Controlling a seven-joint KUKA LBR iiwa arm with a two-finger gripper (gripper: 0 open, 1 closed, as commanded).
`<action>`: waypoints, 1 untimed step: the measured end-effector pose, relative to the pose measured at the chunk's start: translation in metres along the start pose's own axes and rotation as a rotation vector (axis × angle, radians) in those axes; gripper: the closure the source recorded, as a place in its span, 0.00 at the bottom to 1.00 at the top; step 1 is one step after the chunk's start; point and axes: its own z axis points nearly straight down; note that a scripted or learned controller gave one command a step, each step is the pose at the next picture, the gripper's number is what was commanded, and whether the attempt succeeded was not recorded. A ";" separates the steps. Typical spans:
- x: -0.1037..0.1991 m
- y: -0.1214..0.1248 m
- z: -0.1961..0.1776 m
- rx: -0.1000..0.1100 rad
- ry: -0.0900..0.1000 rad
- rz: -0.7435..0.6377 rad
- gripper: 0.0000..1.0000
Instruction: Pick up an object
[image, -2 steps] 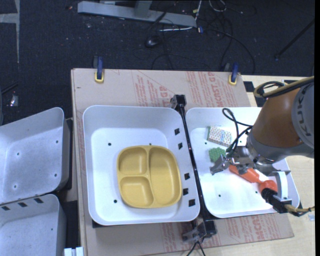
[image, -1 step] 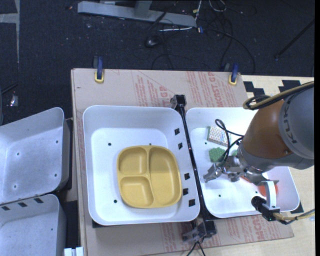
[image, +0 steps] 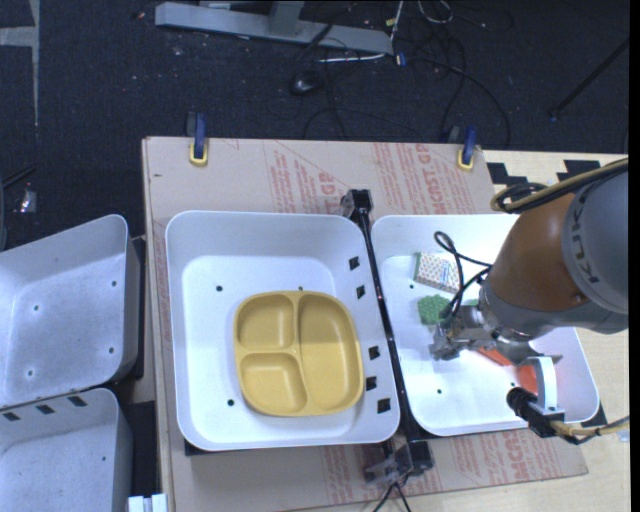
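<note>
End effector (image: 447, 343) reaches down into the right bin (image: 480, 415) beside a green object (image: 432, 308), its grip state unclear.

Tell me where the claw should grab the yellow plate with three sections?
Probably the rim. The yellow plate lies flat in the left bin, so it offers no side to squeeze. Its raised outer edge, or one of the ridges between its compartments, is the thin part a claw could pinch. Coming straight down from above looks best, at the right-hand rim nearest the arm.
</note>
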 end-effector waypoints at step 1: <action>-0.002 0.002 -0.042 -0.005 -0.002 -0.005 1.00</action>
